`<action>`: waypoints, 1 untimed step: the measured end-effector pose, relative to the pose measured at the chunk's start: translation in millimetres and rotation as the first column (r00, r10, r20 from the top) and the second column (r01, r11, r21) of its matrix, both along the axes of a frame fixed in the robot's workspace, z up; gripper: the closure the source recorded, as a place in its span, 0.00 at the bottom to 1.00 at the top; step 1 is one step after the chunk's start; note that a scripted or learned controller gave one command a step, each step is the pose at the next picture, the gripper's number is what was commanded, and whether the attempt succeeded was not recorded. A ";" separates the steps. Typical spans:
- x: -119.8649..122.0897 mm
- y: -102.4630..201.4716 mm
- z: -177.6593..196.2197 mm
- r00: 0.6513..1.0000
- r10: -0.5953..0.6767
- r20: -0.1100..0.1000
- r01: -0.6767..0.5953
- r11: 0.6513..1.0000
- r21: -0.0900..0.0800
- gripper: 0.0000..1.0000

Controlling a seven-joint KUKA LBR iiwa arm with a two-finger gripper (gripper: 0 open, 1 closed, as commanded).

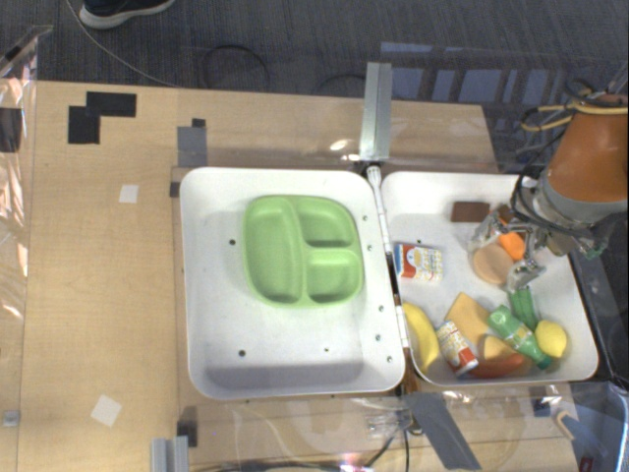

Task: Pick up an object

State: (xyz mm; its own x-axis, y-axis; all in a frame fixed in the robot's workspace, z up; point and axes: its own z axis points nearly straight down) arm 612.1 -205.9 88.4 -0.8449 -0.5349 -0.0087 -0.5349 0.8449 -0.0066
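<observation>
My gripper (pixel 509 250) is low over the right bin (pixel 429 197), near its right wall, under the orange-banded wrist (pixel 588 155). Its fingers (pixel 486 231) stand spread apart, so it is open. A small orange piece (pixel 512 245) lies between them, on top of a tan round item (pixel 489 265). I cannot tell whether the fingers touch the orange piece. Nearby lie a brown block (pixel 471 210), a red-and-white carton (pixel 420 262), a banana (pixel 421 333), a small can (pixel 456 347), an orange wedge (pixel 471 318), a green bottle (pixel 520 333) and a lemon (pixel 551 339).
The left bin (pixel 211 264) holds a green divided plate (pixel 301 250). A metal divider post (pixel 375 116) stands behind the seam between the bins. Cables (pixel 560 111) hang by the arm at the right. Wooden bench (pixel 98 283) extends to the left.
</observation>
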 end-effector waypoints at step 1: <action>4.7 35.6 0.4 1.000 -0.013 0.001 0.013 1.000 0.001 0.00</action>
State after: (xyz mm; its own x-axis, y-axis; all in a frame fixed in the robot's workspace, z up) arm 616.8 -170.3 88.8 -0.8519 -0.5235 -0.0099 -0.5235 0.8520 -0.0058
